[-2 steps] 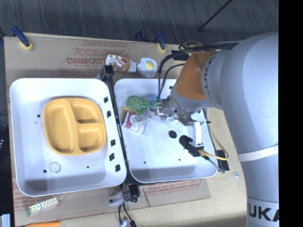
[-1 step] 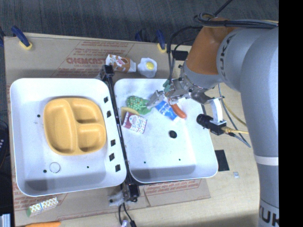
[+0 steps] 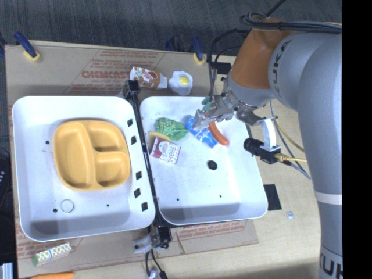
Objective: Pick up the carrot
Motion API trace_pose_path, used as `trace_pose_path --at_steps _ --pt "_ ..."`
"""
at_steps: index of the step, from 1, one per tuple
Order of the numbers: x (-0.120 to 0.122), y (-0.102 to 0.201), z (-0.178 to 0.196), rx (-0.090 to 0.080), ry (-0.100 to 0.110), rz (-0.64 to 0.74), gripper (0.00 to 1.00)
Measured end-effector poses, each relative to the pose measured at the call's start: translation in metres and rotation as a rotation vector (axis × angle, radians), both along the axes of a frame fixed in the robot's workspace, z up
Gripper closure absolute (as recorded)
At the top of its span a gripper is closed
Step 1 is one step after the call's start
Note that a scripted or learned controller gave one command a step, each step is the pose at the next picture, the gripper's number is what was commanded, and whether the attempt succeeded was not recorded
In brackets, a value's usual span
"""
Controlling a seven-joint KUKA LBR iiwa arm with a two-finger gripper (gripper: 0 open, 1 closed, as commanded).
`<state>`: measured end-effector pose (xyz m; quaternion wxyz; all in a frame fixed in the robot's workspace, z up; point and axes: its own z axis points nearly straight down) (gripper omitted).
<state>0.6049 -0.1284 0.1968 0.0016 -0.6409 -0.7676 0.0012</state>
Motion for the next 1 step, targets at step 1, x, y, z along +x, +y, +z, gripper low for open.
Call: trace_pose_path --at_steps 1 --pt "-0.0515 -0.0681 0.1008 -0.001 -0.003 0.103 1.00"
